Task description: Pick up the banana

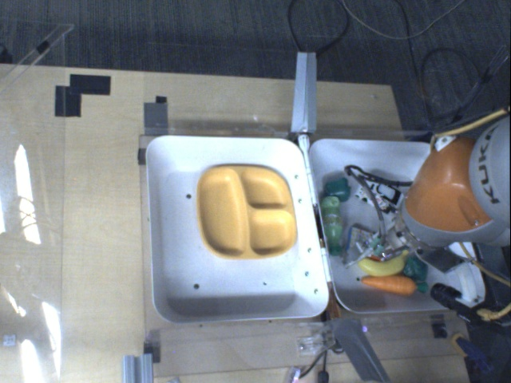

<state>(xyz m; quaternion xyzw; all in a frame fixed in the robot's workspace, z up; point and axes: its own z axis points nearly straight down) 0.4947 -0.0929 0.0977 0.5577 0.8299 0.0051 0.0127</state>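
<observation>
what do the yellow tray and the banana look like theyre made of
The yellow tray looks like moulded plastic with a matte finish: rounded compartment edges, even colour, soft sheen. The banana appears to be smooth toy plastic, uniformly yellow, though it is too small to be sure.

Glossy plastic banana (382, 265), matt yellow tray (246, 211)

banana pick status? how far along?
Done: the arm has reached into the right bin, and its gripper sits low, right above the banana.

In hand: nothing that the view confirms. The banana lies on the bin floor beside the carrot, partly covered by the gripper.

Left: grasp the banana and lift it out.
</observation>
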